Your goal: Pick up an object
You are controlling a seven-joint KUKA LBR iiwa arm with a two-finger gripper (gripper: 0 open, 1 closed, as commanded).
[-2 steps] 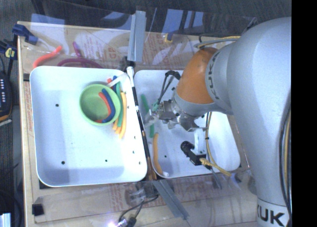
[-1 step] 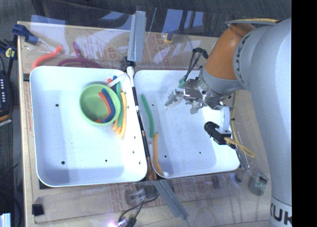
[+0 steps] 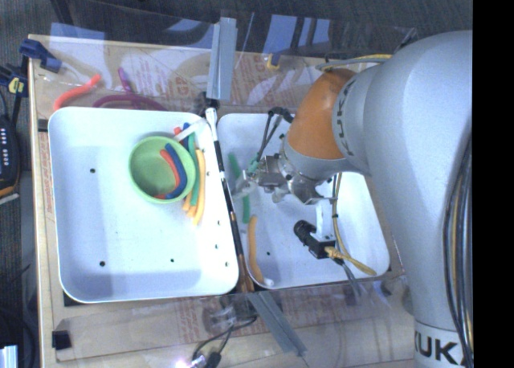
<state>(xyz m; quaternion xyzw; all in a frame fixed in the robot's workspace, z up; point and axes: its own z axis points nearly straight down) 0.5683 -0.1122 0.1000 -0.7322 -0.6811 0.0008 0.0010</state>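
My gripper (image 3: 247,181) hangs low over the left side of the right bin (image 3: 365,222), under the grey arm with the orange band (image 3: 317,121). A green stick (image 3: 235,167) lies just left of the gripper by the bin's left wall. A shorter green piece (image 3: 247,207) lies right below the gripper, and an orange stick (image 3: 251,250) lies further toward the front. Nothing shows as held.
The left bin (image 3: 96,238) holds a green bowl (image 3: 161,169) with red and blue pieces in it, and orange and yellow sticks (image 3: 197,190) along its right side. A black part (image 3: 309,239) and a yellow cable (image 3: 353,262) hang near the right bin's front.
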